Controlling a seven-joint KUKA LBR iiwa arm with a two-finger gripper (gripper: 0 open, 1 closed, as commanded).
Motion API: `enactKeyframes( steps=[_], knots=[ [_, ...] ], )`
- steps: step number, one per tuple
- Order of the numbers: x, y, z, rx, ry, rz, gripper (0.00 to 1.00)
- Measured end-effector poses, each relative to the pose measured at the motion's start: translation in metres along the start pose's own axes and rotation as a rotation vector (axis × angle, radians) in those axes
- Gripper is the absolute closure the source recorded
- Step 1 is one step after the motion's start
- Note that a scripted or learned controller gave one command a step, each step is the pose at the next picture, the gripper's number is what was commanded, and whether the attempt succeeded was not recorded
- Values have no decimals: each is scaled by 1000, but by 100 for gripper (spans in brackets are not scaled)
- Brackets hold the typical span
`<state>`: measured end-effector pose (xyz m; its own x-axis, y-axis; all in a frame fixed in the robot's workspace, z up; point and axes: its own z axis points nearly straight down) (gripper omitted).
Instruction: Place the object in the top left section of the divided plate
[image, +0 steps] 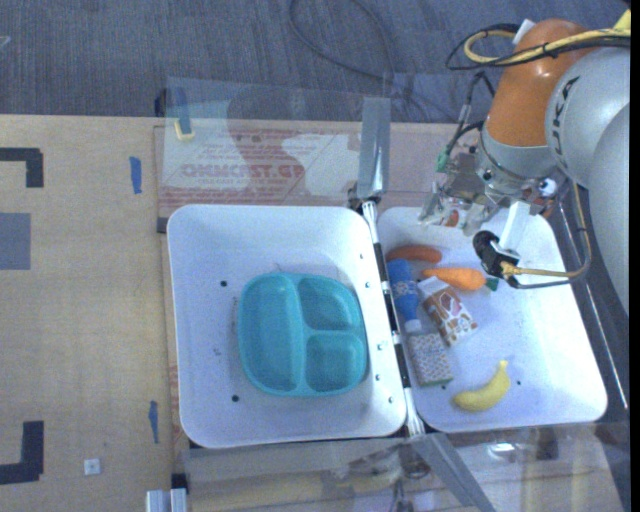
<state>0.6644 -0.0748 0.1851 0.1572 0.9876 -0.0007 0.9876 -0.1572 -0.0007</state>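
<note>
A teal divided plate (268, 338) lies in the left white bin (200, 300), with one long section on its left and two smaller ones on its right. All three sections hold nothing. My gripper (452, 208) hangs over the far left corner of the right bin (560, 340), well to the right of the plate. Just below it lie a red sausage (415, 254) and an orange carrot (460, 277). A small red and white patch shows at the gripper's tip, and I cannot make out what it is.
The right bin also holds a blue bottle (403, 290), a patterned snack carton (449, 312), a grey pouch (430, 358) and a yellow banana (483, 390). A raised divider (385, 300) separates the bins. A black cable (520, 270) trails from the wrist.
</note>
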Motion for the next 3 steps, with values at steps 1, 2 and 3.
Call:
enactKeyframes(
  steps=[1, 2, 3],
  knots=[
    [69, -47, 0, 2, 1, 94, 100],
    [139, -95, 0, 2, 1, -17, 100],
    [139, -95, 0, 2, 1, -16, 0]
  ],
)
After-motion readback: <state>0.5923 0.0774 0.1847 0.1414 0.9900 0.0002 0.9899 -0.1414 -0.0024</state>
